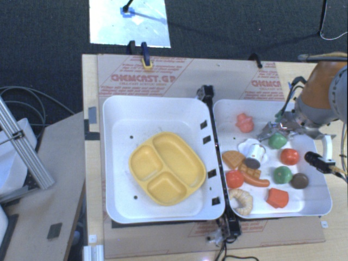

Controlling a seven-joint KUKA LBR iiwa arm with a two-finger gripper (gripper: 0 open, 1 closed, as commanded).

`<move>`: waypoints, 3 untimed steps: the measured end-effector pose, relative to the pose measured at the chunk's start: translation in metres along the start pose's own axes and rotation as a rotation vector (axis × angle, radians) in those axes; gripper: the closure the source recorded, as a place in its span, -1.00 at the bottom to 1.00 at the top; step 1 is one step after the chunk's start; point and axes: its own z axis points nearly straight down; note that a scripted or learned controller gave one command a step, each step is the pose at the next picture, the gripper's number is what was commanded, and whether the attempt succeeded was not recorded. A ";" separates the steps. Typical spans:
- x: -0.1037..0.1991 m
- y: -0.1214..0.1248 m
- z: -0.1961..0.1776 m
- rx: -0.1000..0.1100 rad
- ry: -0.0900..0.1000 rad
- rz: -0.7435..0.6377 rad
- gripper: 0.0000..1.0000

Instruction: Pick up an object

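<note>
The arm (326,88) is reaching in from the right and its gripper (277,128) is hanging low over the back half of the right bin (315,200); whether it is open or closed I cannot tell, since the tips are blurring into the toys beneath. Just under and touching the tips, a round green toy (278,141) is sitting; being round, it is showing no long axis. Just right of and nearer than the tips, a red tomato-like ball (289,156) is lying, and beyond it a second green ball (282,174) and a dark brown round piece (299,180). To the left of the tips, a pink toy (244,123) is resting near the bin's back wall. Nearer the camera, a white cup (253,151) is lying tilted beside a tan wedge (233,159), and an orange sausage-like piece (255,178) is stretching its long axis left to right. A red ball (234,179), a pale shrimp shape (242,200) and an orange-red block (278,198) are sitting along the front. Well to the left, the other bin (119,145) is holding a yellow tray (166,168) with 3 compartments.
</note>
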 end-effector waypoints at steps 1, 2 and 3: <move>-0.001 0.005 -0.018 -0.013 -0.004 -0.002 1.00; 0.073 -0.043 -0.049 -0.005 0.002 -0.008 1.00; 0.163 -0.061 -0.109 -0.010 0.000 -0.012 1.00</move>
